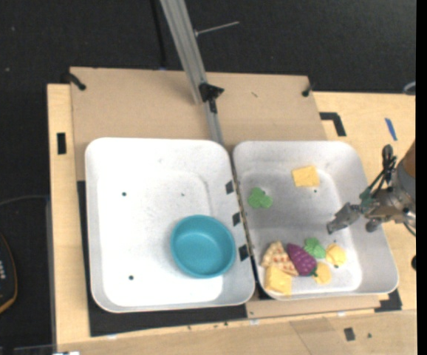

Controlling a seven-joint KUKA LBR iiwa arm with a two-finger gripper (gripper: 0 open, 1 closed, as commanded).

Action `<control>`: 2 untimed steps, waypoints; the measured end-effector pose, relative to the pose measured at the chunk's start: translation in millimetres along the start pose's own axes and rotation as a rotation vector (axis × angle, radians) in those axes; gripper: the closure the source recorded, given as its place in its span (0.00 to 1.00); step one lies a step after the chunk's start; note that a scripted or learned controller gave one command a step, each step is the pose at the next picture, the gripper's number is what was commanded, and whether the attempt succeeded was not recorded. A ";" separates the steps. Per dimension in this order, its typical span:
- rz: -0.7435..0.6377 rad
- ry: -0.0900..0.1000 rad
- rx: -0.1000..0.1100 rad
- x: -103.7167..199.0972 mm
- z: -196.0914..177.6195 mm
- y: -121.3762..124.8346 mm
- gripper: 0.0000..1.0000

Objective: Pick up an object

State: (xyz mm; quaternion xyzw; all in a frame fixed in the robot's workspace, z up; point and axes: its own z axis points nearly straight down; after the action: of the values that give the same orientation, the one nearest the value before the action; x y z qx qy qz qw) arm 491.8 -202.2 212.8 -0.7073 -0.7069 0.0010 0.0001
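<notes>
The pincer (pixel 344 219) hangs over the right bin (pixel 361 170), near its right wall; whether it is open or closed cannot be told. Below it lies a heap of toy food (pixel 300 260). A yellow block (pixel 305 176) sits up-left of it, a green piece (pixel 258 198) farther left.

Pale wooden bench (pixel 62 198) on dark speckled floor (pixel 21 35) — slanted metal pole (pixel 184 35), even overhead light.
</notes>
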 end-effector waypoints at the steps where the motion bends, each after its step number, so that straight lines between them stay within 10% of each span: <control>1: 0.000 0.001 0.002 -0.9 63.2 1.1 0.00; 2: 0.002 0.000 -0.005 -2.4 112.1 2.5 0.00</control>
State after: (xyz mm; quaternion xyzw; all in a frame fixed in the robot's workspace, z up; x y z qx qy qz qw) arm 494.1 -204.7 100.7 -0.7079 -0.7063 -0.0005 -0.0018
